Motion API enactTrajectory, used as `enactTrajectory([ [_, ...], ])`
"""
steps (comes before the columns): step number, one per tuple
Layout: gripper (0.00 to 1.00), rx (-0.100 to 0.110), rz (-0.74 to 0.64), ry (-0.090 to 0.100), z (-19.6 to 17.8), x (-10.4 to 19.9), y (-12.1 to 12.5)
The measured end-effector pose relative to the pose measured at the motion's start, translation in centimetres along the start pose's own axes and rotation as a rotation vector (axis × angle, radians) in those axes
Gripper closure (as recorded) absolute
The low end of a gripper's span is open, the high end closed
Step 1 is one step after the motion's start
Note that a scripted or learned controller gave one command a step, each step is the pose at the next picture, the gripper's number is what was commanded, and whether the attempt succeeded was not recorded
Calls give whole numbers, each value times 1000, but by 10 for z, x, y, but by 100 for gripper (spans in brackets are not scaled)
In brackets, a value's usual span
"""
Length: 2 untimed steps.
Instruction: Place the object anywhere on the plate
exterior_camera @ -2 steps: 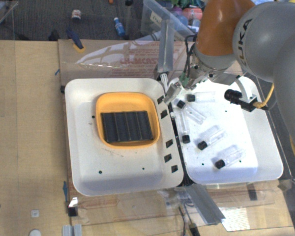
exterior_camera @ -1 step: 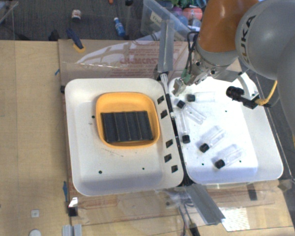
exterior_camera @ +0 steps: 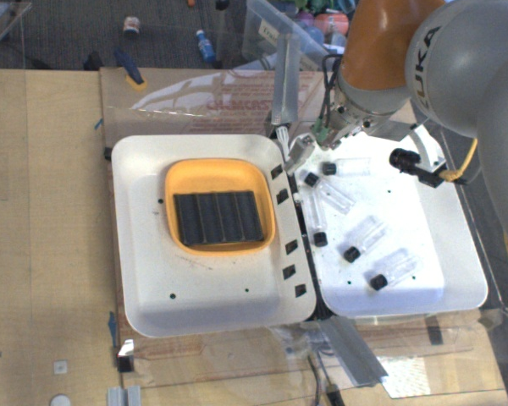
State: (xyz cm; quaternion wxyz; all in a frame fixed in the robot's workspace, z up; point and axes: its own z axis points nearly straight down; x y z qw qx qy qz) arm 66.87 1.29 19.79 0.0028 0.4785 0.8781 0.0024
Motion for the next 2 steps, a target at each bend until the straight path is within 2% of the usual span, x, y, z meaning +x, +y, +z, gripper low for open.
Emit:
enactTrajectory([
  [1, 100, -7, 1, -3, -12, -1, 1],
  [2, 0, -6, 2, -3, -12, -1, 1],
])
